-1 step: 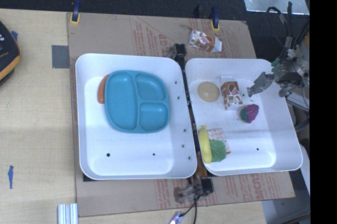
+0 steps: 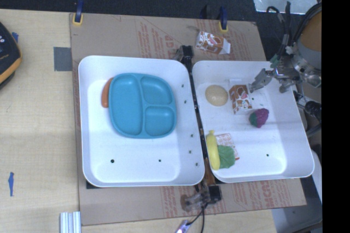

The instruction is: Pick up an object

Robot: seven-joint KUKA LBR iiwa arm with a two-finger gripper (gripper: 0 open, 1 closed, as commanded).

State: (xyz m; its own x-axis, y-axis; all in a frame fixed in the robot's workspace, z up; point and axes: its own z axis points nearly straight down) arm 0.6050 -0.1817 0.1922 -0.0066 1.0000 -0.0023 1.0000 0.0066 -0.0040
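A: Step in hand?

B: Approach, by my reading. The gripper (image 2: 261,80) sits low over the right bin (image 2: 284,163), near its far right corner. Nothing is between its fingers.

A: How far open?

B: Cannot tell; the fingers are small and blurred at this slant.

A: Candidates?

B: All in the right bin. A packet (image 2: 239,97) lies just beside the fingertips, toward the far edge. An egg (image 2: 216,95) is left of it, near the bin's left edge. A purple item (image 2: 259,117) lies mid-bin. A banana (image 2: 211,149) and a green item (image 2: 226,156) sit touching at the near left corner.

A: Left bin?

B: A blue tray (image 2: 143,105), with an orange object (image 2: 104,93) partly under its left edge.

A: Next move?

B: Likely a short descent onto the packet, jaws astride it. It lies flat, so the grip may slip
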